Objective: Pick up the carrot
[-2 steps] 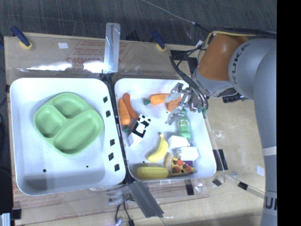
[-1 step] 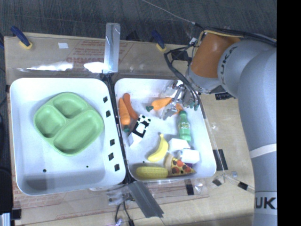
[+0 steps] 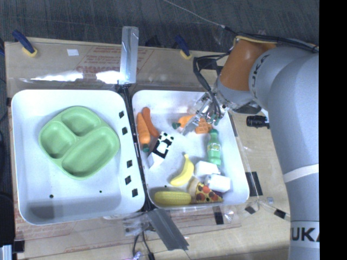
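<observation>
From where I stand, the job looks barely begun. The carrot (image 3: 145, 127) lies flat in the right bin (image 3: 237, 145), hard against that bin's left wall, a little above the middle of the frame, its length running roughly top to bottom. Nothing is touching it.

The arm (image 3: 282, 80) comes in from the right of the frame, and its hand (image 3: 209, 112) is down inside the same bin, but in the upper right part, well apart from the carrot. It sits over a small orange toy (image 3: 199, 124) and just above a green bottle (image 3: 214, 148). I cannot tell whether the hand is open or closed; it is too small and cluttered there to read, and I see nothing clearly held in it.

So as I judge it, every part remains: moving the hand left across the bin to the carrot, closing on it, and lifting it.

Lower in the bin lie a banana (image 3: 184, 172), a corn cob (image 3: 172, 198) and a white block (image 3: 212, 175); a black-and-white tag (image 3: 163, 144) sits just right of the carrot. The left bin (image 3: 21, 145) holds a green divided plate (image 3: 79, 140). Both bins rest on the tabletop (image 3: 260, 161).
</observation>
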`<control>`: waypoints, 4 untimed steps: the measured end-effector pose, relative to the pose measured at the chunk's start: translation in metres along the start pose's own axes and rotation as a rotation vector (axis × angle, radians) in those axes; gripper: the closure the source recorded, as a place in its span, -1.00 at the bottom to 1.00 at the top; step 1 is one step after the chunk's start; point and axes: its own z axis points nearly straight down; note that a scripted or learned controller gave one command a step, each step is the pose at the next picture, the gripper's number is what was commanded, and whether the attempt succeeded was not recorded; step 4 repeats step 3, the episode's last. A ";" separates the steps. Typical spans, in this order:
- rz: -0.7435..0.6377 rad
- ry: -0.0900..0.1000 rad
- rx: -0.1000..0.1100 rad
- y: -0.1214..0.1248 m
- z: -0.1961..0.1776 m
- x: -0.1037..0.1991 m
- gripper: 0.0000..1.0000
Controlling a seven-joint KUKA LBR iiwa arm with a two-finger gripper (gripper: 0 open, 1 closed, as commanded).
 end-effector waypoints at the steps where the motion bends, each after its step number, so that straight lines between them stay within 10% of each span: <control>1: 0.104 0.005 0.002 0.023 0.003 0.050 -1.00; 2: 0.094 0.003 0.001 0.026 -0.009 0.050 1.00; 3: 0.023 -0.003 -0.003 0.058 -0.085 0.102 1.00; 4: 0.023 -0.003 -0.003 0.058 -0.085 0.102 1.00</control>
